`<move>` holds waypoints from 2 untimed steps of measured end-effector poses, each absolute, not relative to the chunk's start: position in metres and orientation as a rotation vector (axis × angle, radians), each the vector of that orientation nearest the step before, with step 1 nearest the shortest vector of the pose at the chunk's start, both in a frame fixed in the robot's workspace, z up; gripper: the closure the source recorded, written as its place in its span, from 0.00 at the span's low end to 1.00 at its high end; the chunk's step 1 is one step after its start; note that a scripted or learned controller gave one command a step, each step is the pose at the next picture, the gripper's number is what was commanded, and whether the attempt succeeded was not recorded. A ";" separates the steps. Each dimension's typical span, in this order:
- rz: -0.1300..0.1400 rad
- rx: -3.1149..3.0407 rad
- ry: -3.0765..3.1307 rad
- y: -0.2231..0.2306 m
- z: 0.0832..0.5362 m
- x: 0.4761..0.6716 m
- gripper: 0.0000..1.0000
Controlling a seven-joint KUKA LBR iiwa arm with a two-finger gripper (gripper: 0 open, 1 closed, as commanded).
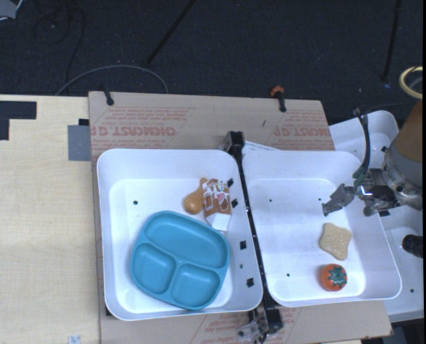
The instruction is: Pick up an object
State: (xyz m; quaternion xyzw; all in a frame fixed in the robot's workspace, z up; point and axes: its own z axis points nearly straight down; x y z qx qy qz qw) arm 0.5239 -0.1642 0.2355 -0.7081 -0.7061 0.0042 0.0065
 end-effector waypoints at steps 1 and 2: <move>0.003 -2.219 -2.219 -0.164 0.242 0.526 0.00; 0.006 -2.217 -2.216 -0.168 0.182 0.532 0.00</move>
